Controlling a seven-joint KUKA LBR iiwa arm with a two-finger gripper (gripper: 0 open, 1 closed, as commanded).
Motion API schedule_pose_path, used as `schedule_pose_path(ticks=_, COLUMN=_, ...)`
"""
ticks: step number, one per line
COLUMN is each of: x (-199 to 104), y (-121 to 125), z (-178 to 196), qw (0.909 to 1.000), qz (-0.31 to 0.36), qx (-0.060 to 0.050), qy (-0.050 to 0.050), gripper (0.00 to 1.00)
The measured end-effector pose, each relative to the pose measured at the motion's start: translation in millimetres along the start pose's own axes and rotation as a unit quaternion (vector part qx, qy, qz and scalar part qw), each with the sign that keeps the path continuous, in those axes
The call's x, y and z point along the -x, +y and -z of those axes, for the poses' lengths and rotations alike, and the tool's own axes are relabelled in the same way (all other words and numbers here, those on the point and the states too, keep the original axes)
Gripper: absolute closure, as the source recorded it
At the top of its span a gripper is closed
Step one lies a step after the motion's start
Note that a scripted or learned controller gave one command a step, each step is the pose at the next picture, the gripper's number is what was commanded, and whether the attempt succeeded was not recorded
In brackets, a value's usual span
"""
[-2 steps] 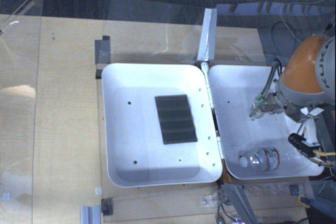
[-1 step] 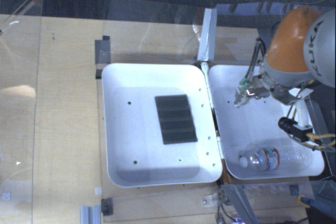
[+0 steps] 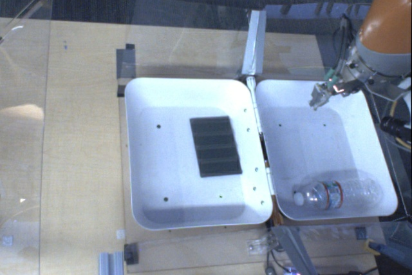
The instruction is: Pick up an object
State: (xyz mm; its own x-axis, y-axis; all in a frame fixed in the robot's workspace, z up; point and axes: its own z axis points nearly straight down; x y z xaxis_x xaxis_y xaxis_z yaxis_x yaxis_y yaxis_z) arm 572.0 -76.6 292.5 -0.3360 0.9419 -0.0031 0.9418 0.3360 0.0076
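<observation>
Gripper [image 3: 320, 98], its opening too small to tell, hangs over the right bin [image 3: 283, 138], far above the bottle [image 3: 335, 193] lying toward the camera.

arm: gripper [image 3: 320, 96] over far right part of right bin [image 3: 283, 132], nothing between its fingers | right bin: clear plastic bottle [image 3: 335, 194] lying on its side near front edge | left bin [image 3: 145, 138]: dark ribbed rectangular pad [image 3: 215, 146] flat mid-bin

Even overhead light, soft shadows inside white bins [image 3: 138, 138], slight blur, low resolution.
</observation>
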Motion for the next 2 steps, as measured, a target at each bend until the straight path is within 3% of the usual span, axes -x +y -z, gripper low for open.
schedule_pose_path(ticks=1, x=37.3, y=58.7, z=-62.7, qw=0.9998, qz=0.021, qx=-0.001, qy=0.0, gripper=1.0)
schedule_pose_path(ticks=2, x=37.1, y=58.9, z=-62.2, qw=0.9998, qz=0.022, qx=-0.001, qy=0.0, gripper=0.0)
